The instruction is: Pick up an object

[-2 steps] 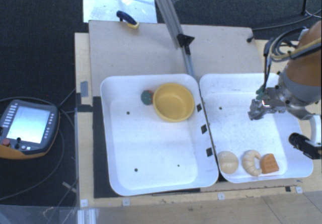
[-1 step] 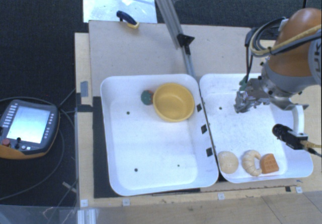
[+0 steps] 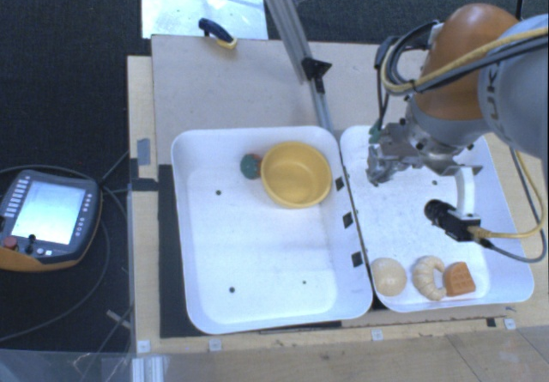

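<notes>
Grey KUKA iiwa arm (image 3: 515, 80), smooth rounded casing, capped by a glossy orange band (image 3: 463, 50) above the wrist. Bundled yellow and black cables (image 3: 403, 58) looped over the orange section, one yellow cable (image 3: 515, 236) trailing lower. Dark metallic two-finger gripper (image 3: 377, 167) on a grey mounting block. White bracket (image 3: 466, 191) carrying a small black cylindrical unit (image 3: 446, 217).
</notes>
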You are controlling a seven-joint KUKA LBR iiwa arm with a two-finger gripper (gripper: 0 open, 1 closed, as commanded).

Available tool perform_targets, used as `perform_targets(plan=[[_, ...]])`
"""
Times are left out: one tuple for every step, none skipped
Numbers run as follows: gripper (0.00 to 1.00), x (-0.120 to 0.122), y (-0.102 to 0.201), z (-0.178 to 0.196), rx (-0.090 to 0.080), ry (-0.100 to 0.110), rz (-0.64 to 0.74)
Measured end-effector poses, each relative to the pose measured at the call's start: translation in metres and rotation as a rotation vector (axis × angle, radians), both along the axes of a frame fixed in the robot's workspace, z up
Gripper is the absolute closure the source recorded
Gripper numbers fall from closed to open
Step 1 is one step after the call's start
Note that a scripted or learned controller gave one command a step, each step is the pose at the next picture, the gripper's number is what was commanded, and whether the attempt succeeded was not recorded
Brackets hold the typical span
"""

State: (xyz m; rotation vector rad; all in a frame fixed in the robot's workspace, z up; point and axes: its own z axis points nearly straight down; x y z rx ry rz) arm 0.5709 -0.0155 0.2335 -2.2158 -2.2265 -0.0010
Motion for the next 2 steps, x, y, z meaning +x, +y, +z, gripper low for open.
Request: perform_targets(plan=[[1.0, 0.019, 0.048, -0.011, 0.0, 0.0, -0.002], [1.0, 0.046, 0.09, -0.016, 0.0, -0.001, -0.001]])
